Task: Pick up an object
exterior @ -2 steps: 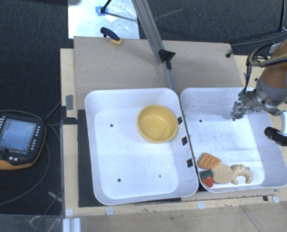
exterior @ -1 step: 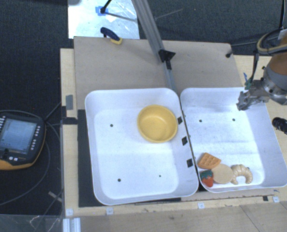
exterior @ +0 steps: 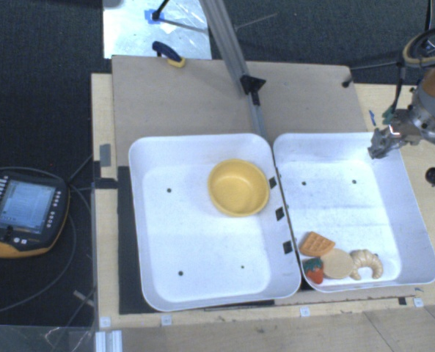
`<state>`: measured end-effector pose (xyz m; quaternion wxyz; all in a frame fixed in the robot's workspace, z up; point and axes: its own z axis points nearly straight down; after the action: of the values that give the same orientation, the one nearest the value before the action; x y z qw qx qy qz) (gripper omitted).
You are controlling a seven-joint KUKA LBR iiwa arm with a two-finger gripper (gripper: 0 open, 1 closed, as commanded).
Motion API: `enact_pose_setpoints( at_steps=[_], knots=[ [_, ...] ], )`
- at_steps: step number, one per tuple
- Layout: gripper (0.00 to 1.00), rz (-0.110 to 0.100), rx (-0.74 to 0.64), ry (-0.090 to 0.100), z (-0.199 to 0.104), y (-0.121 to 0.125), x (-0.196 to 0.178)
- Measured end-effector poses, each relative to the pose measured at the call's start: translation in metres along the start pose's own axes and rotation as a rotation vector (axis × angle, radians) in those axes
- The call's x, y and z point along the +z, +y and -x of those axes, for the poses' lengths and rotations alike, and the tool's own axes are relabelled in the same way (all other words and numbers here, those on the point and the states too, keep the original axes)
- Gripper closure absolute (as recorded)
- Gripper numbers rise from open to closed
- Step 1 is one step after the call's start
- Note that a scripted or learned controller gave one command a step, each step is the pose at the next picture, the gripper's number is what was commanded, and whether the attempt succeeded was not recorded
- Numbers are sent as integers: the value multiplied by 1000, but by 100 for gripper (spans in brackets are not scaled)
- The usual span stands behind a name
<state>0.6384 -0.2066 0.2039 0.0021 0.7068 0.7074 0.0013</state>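
Dark carpet surrounds a tan bench [exterior: 202, 94] that carries two white bins side by side. A teach pendant [exterior: 23, 211] lies on the floor at 9 o'clock, and a tripod leg [exterior: 228, 39] slants in from 12 o'clock. A yellow bowl [exterior: 238, 187] sits upright in the left bin [exterior: 166, 270], near its 1 o'clock corner. The right bin [exterior: 393, 204] holds the candidate objects bunched at its 6 o'clock edge: a waffle [exterior: 317, 243], a red piece [exterior: 315, 270], a tan disc [exterior: 337, 264] and a croissant [exterior: 367, 263], touching one another. The gripper [exterior: 381, 142] hangs over the right bin's 1 o'clock corner, well apart from the cluster, carrying nothing; whether it is released or clenched cannot be told. Judged status: approach not begun; clustering may complicate a clean grasp.
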Motion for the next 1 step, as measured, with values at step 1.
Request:
enact_pose_setpoints(
  at_steps=[1],
  knots=[
    [100,-2,0,1,0,1,-25]
  ],
)
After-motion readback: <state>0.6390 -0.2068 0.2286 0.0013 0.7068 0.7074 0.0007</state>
